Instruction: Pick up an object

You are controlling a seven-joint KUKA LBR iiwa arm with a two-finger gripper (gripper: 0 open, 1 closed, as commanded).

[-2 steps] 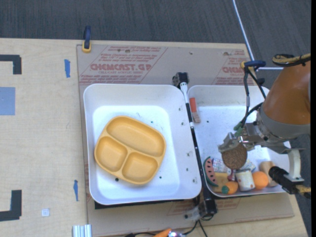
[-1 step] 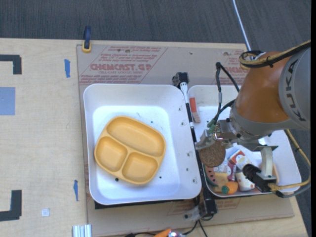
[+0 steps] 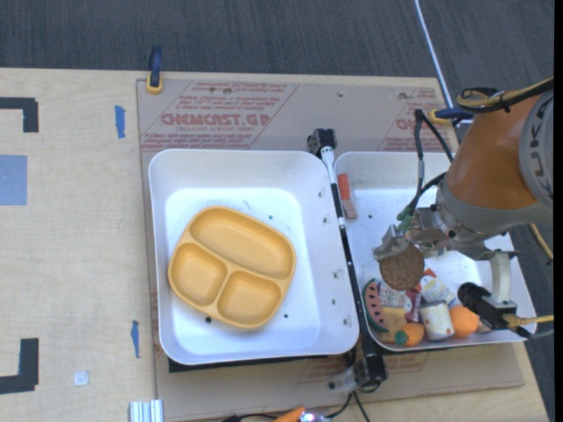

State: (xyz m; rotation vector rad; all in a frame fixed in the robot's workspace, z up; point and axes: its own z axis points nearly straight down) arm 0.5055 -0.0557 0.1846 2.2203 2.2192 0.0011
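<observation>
My gripper (image 3: 398, 251) hangs over the left-middle of the right bin (image 3: 378, 170), on the arm that reaches in from the right. It is shut on a brown round disc (image 3: 403, 271), whose top edge sits between the fingertips. The disc hangs just above a pile at the bin's front: a watermelon slice (image 3: 376, 304), an orange ball (image 3: 464, 321), a white cup-like piece (image 3: 437, 321) and a small green and orange item (image 3: 406, 334).
The left bin (image 3: 167, 192) holds a yellow three-compartment plate (image 3: 231, 266). A small red-orange block (image 3: 346, 196) lies by the right bin's left wall. A black bar (image 3: 339, 214) runs between the bins.
</observation>
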